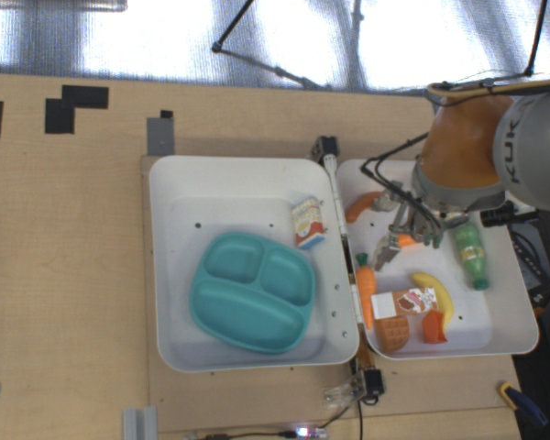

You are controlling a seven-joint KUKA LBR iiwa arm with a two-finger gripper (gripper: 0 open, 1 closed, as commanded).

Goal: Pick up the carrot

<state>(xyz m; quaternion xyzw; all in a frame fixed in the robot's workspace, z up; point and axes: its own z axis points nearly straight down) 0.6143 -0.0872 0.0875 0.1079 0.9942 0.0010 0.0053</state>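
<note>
You look down from one fixed camera above the counter (64, 273), tilted at a slant, far edge at top, both white bins (165, 246) side by side in mid-frame, arm (495, 154) entering from your right, moderately distant

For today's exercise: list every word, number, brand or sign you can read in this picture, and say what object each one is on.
"KU": large dark letters on the grey arm, cut off at the picture's edge.
Small carton in the left bin: printed pattern, too blurred to read.
Green bottle label: too small to read.
Brown-and-white packet by the banana: print unreadable.
</note>
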